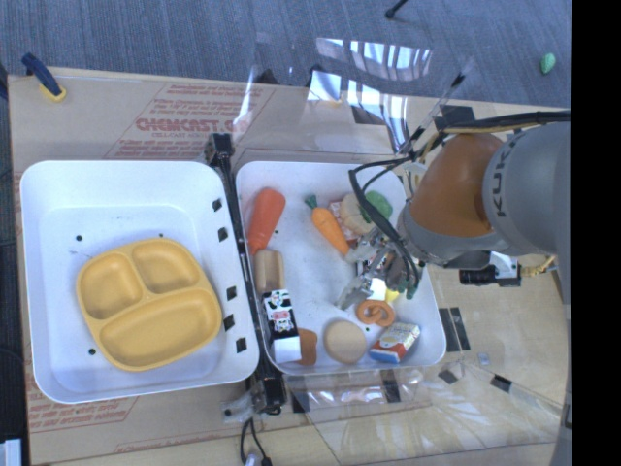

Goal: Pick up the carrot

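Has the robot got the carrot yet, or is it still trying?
Not yet. The carrot lies on the floor of the right bin, near its top. The gripper is down in that bin, just below and right of the carrot, among other toys. Nothing looks picked up so far. What is left: grasp the carrot and lift it out.

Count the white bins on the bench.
2. The left bin holds a yellow divided plate; the right bin holds the carrot and other toy foods, beneath the gripper.
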Robot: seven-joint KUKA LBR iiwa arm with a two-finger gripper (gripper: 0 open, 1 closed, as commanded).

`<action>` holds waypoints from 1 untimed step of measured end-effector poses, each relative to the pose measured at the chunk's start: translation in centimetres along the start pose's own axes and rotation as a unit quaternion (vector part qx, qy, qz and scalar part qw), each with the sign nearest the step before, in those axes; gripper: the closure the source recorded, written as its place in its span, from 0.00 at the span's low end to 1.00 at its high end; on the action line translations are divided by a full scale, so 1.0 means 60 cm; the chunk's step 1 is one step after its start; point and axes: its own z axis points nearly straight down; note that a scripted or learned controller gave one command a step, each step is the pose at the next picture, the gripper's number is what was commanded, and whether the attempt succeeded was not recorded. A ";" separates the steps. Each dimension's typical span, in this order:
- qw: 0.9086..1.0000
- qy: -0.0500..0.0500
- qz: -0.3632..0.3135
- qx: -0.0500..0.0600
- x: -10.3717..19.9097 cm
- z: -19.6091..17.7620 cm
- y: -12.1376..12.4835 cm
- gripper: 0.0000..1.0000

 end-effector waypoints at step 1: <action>1.000 -0.001 0.029 0.001 -0.062 -0.001 0.036 0.00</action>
